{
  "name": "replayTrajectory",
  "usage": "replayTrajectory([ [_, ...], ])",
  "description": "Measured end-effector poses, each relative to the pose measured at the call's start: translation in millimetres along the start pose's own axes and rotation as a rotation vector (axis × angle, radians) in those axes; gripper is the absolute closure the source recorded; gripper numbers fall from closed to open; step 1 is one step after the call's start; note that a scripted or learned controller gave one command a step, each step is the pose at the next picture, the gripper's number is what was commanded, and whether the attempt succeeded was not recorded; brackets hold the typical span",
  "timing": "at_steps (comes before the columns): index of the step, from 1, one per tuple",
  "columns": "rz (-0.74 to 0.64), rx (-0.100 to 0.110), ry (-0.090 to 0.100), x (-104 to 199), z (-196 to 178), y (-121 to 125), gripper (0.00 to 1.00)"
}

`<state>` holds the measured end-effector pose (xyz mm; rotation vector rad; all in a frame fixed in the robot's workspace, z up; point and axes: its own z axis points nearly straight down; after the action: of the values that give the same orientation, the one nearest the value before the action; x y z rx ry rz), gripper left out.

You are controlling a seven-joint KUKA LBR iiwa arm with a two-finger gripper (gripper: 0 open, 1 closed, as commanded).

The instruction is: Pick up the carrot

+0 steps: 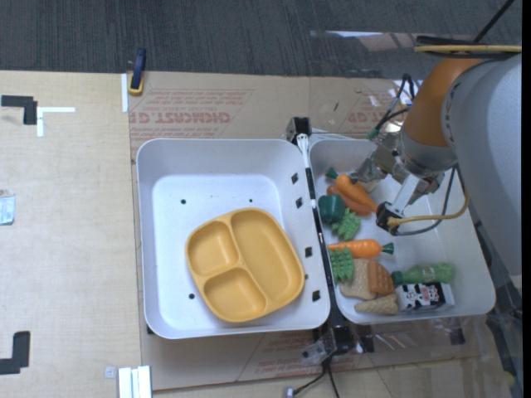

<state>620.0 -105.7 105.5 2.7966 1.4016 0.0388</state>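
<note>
Cardboard-covered bench (191, 106) under two white bins (158, 222), dark carpet (249, 15) beyond; hand (377, 191) state unclear.

**Even overhead light, slightly soft focus**

Bright, diffuse light falls from above, leaving only faint shadows inside the left bin (166, 222) along its walls. The yellow tray (245, 264) shows mild sheen. The arm (498, 139) at the right edge looks blurred, and fine detail is grainy.
</note>
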Motion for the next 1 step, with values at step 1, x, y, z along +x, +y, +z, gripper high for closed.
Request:
replayTrajectory([
  [1,0.122,0.008,-0.014,10.2,7.3,1.7,0.00],
])
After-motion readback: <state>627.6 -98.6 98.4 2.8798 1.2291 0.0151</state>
